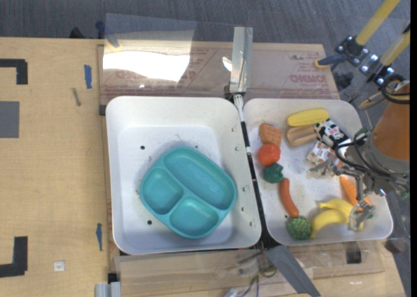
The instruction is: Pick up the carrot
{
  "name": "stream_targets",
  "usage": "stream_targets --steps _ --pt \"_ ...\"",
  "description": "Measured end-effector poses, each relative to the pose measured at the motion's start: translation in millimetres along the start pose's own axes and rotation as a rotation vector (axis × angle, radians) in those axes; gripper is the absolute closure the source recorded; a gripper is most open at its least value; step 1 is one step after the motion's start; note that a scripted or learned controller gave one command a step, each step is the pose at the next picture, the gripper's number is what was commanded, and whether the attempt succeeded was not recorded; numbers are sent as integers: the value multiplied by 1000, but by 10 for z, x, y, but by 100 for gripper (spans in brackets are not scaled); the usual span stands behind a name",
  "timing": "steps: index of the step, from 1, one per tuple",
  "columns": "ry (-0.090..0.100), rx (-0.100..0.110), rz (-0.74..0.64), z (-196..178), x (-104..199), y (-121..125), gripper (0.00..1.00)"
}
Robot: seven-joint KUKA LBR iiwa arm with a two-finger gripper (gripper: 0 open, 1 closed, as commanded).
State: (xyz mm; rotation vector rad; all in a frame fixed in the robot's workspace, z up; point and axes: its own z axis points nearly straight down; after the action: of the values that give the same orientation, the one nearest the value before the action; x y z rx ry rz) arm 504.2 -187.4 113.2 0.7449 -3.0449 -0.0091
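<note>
The carrot [348, 189] is a short orange piece lying in the right bin [381, 227], near its right wall and just above a yellow banana [331, 214]. My gripper [355, 185] reaches in from the right and sits low over the carrot, right at it. Cables and dark wrist parts clutter that spot, so whether it touches the carrot is unclear. The arm's orange band [397, 134] is at the right edge.
The right bin also holds a corn cob [307, 117], a bun [301, 135], a cow-print box [330, 132], a tomato [268, 154], a red sausage [288, 198] and green toys [298, 227]. A teal divided plate [187, 190] lies in the left bin [124, 159].
</note>
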Motion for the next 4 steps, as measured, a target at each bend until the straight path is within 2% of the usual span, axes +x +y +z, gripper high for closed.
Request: stream_targets --steps 1,2,4 --pt "-19 14 -91 257 202 -128 0" --pt "-23 10 -176 252 217 -201 0" --pt "-23 11 -279 252 209 -162 0"
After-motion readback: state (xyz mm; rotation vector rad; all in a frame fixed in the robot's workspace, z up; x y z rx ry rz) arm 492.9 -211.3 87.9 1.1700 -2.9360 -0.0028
